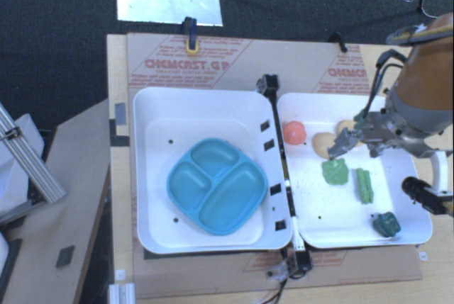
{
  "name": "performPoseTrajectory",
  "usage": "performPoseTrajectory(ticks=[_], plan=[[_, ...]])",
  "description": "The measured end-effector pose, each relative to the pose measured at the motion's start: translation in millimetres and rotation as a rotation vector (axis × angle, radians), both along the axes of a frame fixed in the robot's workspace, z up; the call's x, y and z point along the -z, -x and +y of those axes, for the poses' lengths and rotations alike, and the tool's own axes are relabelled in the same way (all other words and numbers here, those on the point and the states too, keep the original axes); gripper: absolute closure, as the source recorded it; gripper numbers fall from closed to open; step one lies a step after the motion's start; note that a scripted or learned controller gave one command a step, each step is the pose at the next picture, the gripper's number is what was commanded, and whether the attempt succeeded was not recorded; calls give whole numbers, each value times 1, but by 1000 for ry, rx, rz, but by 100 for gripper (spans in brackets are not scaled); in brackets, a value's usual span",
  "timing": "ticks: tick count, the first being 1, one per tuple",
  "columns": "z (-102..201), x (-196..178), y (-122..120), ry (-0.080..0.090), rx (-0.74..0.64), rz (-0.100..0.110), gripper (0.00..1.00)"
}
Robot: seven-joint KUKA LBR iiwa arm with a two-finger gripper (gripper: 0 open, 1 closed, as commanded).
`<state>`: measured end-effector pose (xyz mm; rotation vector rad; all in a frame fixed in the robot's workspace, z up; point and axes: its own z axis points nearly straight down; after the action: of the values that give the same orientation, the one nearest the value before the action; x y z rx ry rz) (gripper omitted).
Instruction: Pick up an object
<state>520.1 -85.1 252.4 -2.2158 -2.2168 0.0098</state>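
The right bin (pixel 333 232) holds several small toy foods. A pink-red ball (pixel 294 131) lies near its left wall, with a tan rounded piece (pixel 323 144) just right of it. A lumpy green piece (pixel 335 171) and a long green piece (pixel 364 185) lie in the middle, and a dark green piece (pixel 386 224) sits at the front right. My gripper (pixel 355 142) hangs over the back of this bin, right beside the tan piece and above the lumpy green one. It partly hides another tan piece (pixel 345 127).
The left bin (pixel 152 154) holds a blue divided plate (pixel 216 186). A black divider with clips (pixel 278 154) runs between the bins. The grey and orange arm (pixel 425 90) covers the right bin's back right corner. A cardboard sheet (pixel 234 62) lies under both bins.
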Motion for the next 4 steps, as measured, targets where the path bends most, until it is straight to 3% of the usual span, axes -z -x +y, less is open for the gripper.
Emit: performPoseTrajectory(ticks=[1, 4], plan=[[0, -5, -2, 1, -2, -11, 0], [1, 157, -1, 0, 0, -5, 0]])
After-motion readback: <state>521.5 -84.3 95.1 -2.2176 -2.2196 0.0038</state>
